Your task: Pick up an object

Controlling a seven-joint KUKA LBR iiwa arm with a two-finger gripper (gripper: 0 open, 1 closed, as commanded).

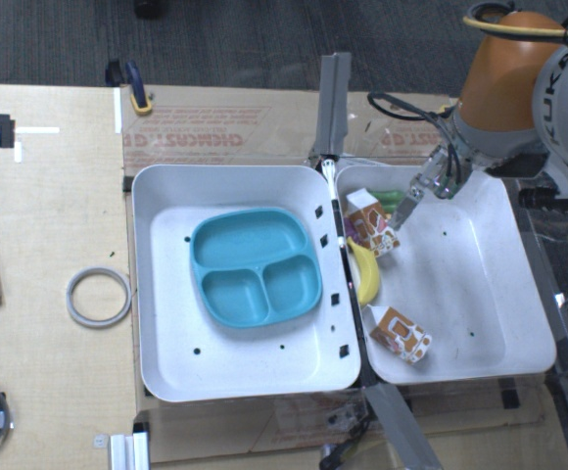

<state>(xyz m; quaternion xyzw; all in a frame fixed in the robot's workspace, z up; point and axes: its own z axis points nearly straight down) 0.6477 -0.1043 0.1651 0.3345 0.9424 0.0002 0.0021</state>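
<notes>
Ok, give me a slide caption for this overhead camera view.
Gripper poised over cartons and banana in the right bin; blue divided tray in the left.

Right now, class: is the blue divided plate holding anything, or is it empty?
Empty. The blue divided plate lies flat in the left bin, and all three of its compartments show bare blue. The banana lies in the right bin.

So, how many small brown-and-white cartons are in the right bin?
2: one carton near the divider, by the gripper; the other carton at the front. More may be hidden.
</notes>
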